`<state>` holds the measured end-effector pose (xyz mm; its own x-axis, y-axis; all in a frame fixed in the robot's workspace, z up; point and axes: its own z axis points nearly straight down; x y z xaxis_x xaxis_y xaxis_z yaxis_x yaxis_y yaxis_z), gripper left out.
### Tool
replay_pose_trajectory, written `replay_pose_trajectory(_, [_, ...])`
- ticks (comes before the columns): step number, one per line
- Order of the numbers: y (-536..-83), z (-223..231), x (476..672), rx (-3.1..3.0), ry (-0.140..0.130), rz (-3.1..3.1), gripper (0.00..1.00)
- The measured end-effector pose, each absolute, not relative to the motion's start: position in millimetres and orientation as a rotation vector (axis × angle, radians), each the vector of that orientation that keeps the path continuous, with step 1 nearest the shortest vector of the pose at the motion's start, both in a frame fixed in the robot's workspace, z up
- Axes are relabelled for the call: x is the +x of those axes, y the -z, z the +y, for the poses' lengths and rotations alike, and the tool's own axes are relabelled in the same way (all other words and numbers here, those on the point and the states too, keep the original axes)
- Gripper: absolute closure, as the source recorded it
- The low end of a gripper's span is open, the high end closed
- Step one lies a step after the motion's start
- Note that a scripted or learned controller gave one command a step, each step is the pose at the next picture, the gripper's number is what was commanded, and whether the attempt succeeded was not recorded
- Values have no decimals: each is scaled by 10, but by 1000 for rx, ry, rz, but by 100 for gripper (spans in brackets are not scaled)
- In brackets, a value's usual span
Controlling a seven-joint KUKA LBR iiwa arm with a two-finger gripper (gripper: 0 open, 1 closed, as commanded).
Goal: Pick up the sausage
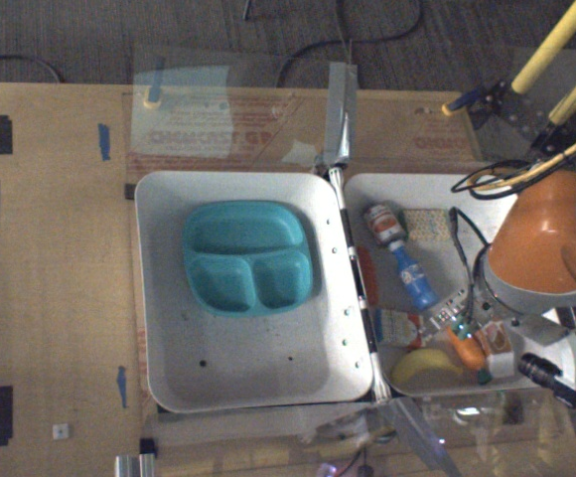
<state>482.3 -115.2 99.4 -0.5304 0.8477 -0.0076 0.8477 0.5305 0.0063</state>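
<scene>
The hand (464, 334) is lowered into the right bin (429, 386) clutter for the sausage; its grip can't be told.

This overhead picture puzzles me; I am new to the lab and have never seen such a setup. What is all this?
One fixed camera looks down at a slant on a bench. The grey and orange shape at the right is a robot arm, reaching over the right white bin. That bin holds a small blue bottle, a red-capped container, a yellowish item and something orange by the arm's tip. The left white bin holds a teal divided plate. Whether anything is held cannot be told.
</scene>
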Motion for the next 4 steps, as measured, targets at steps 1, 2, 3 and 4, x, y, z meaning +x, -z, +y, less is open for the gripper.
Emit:
replay_pose_trajectory(1, [-1813,-641,4803,1930,4,2481,100])
replay_pose_trajectory(2, [-1061,-1266,4787,1372,1,2830,100])
replay_pose_trajectory(3, [-1820,-739,4815,561,-2,3090,100])
replay_pose_trajectory(4, [-1512,-1340,4995,-155,-3,3135,100])
